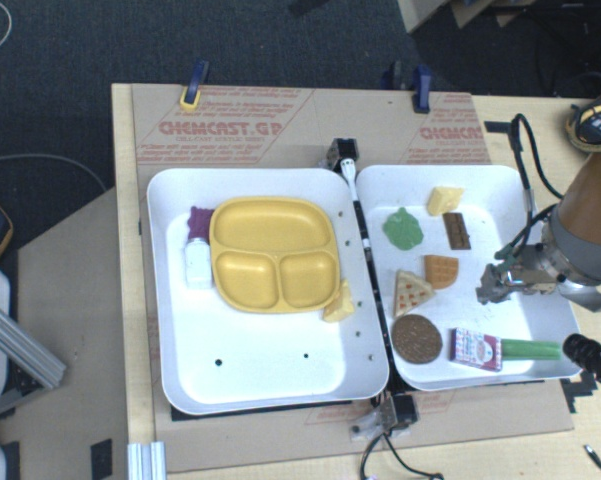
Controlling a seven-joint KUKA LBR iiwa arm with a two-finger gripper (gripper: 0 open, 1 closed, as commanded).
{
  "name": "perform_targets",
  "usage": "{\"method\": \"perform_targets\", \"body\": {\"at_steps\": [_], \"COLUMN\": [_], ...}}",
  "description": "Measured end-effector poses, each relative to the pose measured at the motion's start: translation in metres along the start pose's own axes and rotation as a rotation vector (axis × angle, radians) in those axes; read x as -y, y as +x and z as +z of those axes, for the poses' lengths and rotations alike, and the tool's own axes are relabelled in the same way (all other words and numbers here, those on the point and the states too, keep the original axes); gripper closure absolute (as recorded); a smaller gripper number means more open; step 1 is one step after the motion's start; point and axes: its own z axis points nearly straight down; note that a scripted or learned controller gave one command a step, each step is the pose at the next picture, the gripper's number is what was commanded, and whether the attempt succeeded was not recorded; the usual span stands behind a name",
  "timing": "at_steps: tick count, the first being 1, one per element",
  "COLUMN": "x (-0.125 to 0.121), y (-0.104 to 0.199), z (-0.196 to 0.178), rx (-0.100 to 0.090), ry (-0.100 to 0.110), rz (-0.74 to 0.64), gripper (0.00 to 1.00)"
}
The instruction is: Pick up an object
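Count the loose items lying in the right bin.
7: yellow wedge, green piece, brown bar, orange piece, waffle slice, brown disc, toothbrush pack. The arm may hide others.

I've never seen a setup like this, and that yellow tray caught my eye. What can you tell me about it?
The yellow tray looks like smooth moulded plastic with rounded corners. It has three compartments: one long one across the far side and two smaller ones nearer the camera. It lies flat, open side up, in the left white bin. A white bottle with a purple cap lies against its left edge, and a pale yellow piece touches its near right corner.
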Motion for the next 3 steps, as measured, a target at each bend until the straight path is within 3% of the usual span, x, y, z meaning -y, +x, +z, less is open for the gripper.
{"method": "perform_targets", "body": {"at_steps": [1, 2, 3], "x": [-0.001, -0.045, -0.085], "y": [0.000, 0.019, 0.061], "z": [-0.021, -0.020, -0.018], "rx": [-0.001, -0.001, -0.003], "ry": [0.003, 0.003, 0.003], "rz": [0.000, -0.003, -0.004], "gripper": [1.00, 1.00, 1.00]}}
